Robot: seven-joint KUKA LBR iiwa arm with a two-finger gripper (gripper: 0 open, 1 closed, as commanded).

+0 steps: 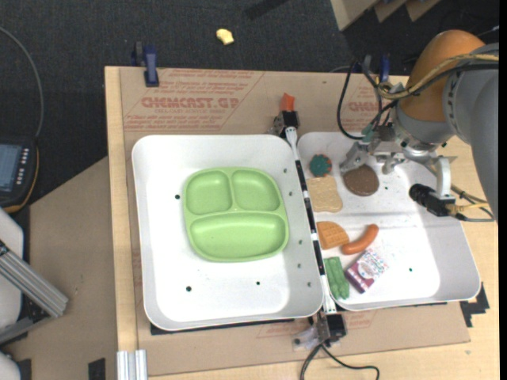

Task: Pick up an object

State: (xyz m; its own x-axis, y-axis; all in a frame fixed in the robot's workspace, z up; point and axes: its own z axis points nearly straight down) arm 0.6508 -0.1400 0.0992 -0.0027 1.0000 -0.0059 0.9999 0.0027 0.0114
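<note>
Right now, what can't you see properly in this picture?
- End effector: the wrist covers its tips, so open or shut is unclear.
- Brown disc: touched or not, unclear.
- Arm: cut off by the right edge.
- Wrapped packet: print too small.

Red block lettering runs across the far strip of the brown board (238, 93) that covers the counter — it reads "CHEMCAST GP", with a line of finer red print above it too small to make out. The same red lettering repeats further right on the board, partly hidden behind cables. The small packet (369, 267) in the right bin carries print — illegible.
</note>
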